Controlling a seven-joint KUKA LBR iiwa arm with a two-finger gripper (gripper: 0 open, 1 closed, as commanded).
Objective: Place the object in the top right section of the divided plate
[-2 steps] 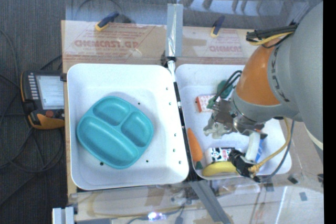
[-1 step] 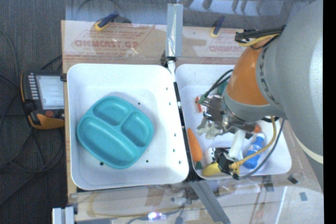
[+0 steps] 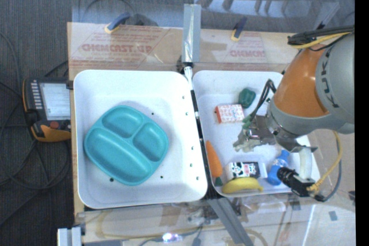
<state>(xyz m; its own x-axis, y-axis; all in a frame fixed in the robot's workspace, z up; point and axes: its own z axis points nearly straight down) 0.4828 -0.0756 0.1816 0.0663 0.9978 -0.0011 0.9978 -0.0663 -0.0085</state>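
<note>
A teal divided plate [image 3: 97, 144] lies in the left bin [image 3: 92, 89], with one long section and two smaller ones toward its upper right. All its sections are bare. My gripper [image 3: 247, 140] hangs over the middle of the right bin [image 3: 213, 84], below a red and white box [image 3: 229, 113] and above a black and white carton [image 3: 243, 170]. It sits low among the objects, and I see nothing clearly held in it. The arm's orange band [image 3: 297, 95] covers the bin's right side.
The right bin also holds a green piece [image 3: 248, 96] at the back, an orange carrot [image 3: 214, 161] along the left wall, a yellow banana [image 3: 242, 185] at the front and a blue object [image 3: 277, 171] at the front right. A ridge divides the two bins.
</note>
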